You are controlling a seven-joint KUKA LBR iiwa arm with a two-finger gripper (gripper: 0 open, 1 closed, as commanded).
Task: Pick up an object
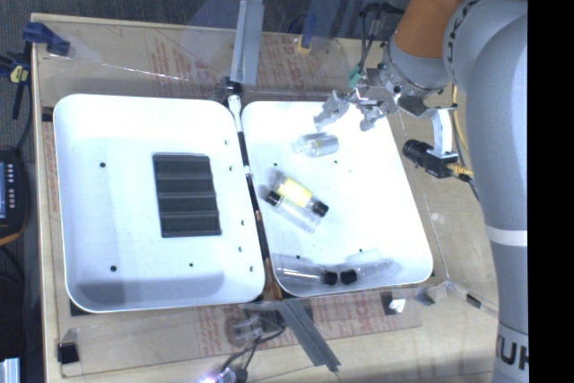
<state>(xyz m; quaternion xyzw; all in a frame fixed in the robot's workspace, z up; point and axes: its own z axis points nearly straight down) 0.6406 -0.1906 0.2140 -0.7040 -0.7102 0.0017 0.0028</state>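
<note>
Jaws spread apart and carrying nothing, the gripper (352,109) hangs over the far end of the right bin (405,193), its two pale fingers (330,110) splayed to either side of open space. Just near of it, and slightly left, a small clear object (317,143) lies on the white floor of that bin; it looks like a little transparent jar or cap, though its exact form is hard to make out. Further toward the near side, close to the divider between the bins, sits a clear bottle with yellow contents and a dark cap (296,196), lying on its side at a slant. Along the near wall of the same bin rest two clear tubes with dark ends (336,272), end to end. The left bin (81,139) holds a dark ribbed rectangular block (186,195), well apart from the arm's reach at present. By my judgement the step in hand is the approach: nothing is grasped, and the gripper is poised above the far part of the right bin. The small clear object is the closest candidate, so the next move would call for shifting a little nearer and left to centre over it, then descending until the fingers straddle it before closing. Its transparency and small size suggest a slippery, easily nudged target.
</note>
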